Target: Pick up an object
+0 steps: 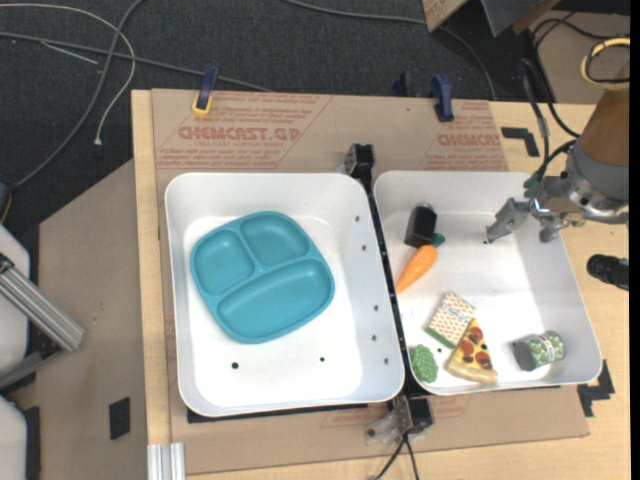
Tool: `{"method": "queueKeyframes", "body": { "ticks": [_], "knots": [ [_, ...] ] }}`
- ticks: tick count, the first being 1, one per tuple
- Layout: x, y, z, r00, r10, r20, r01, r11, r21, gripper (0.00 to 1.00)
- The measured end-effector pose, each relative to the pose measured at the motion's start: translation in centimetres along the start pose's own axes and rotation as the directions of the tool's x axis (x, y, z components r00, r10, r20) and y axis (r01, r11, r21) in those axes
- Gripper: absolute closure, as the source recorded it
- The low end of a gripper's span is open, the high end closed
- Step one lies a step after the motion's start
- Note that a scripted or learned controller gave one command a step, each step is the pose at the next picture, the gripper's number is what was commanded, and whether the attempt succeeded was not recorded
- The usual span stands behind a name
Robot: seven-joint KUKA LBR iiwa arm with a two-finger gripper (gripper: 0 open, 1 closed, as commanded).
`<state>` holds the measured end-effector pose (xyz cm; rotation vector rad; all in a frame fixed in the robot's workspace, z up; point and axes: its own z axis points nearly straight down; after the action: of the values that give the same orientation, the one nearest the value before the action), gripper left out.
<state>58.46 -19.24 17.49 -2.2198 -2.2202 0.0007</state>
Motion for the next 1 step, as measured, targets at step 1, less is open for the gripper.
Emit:
{"method": "queueKeyframes", "body": {
  "ticks": [1],
  "knots": [
    [0.21,0.12,4.24,1.000,0.000,-0.001,0.000,1.000,0.004,0.00]
  ]
}}
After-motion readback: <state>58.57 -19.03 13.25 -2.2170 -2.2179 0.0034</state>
